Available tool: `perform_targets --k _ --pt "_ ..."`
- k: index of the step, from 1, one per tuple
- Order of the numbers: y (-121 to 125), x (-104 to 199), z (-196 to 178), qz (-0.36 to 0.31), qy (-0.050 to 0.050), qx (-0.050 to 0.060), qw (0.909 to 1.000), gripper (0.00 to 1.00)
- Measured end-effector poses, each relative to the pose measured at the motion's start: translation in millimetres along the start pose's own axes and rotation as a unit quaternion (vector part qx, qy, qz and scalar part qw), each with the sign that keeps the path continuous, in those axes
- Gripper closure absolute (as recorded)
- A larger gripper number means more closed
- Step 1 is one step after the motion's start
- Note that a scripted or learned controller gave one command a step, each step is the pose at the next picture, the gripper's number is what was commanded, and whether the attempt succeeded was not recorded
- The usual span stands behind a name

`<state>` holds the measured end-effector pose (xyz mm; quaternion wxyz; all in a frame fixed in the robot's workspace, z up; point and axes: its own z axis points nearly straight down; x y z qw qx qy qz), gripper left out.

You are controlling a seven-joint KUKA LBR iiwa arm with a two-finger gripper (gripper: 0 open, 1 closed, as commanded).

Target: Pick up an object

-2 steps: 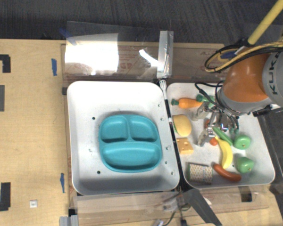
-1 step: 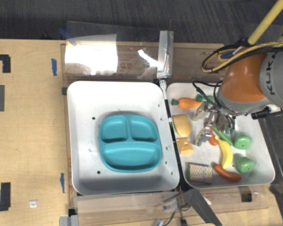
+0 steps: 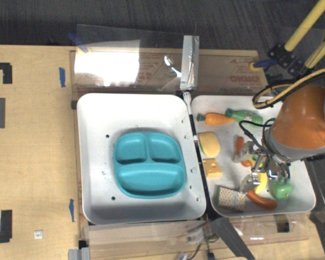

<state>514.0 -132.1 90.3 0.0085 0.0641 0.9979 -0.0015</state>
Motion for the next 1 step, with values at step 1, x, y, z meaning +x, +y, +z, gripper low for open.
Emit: perform_targets --k 1 --pt "43.1 -41.7 0.8 0.080 0.001 0.000 0.9968 0.00"
